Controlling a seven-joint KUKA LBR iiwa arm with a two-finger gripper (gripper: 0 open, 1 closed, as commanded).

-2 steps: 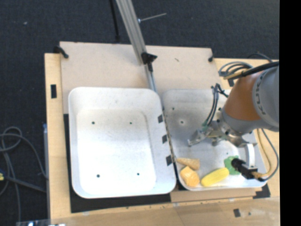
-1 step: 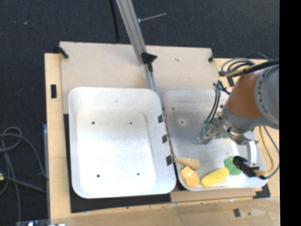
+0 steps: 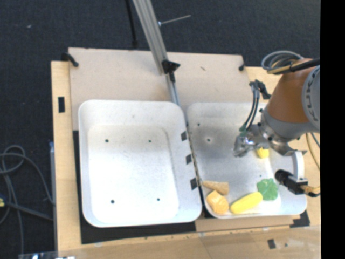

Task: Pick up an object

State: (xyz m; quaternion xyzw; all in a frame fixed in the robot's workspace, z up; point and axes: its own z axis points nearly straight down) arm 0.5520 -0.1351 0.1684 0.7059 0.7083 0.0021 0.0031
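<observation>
Dark speckled carpet floor [image 3: 64, 15] fills the upper frame and left side. Pale wooden bench [image 3: 118, 74] sits at centre, black clips at its upper corners. Slanted aluminium rail [image 3: 150, 26] crosses top centre. Loose grey cables [image 3: 16, 166] lie at lower left. Light even, shadows soft.

Robotics lab: plywood bench [image 3: 118, 77], aluminium camera mast [image 3: 151, 28] (loose cables [image 3: 13, 169] nearby).

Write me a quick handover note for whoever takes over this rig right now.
Hand: low over the right bin, finger state unclear.
A small yellow piece lies right beside it; no grip visible.
Along the near edge: tan wedge, orange block, yellow oblong piece, green piece.
Done: nothing visibly lifted.
Left: grasp one object and raise it.
</observation>
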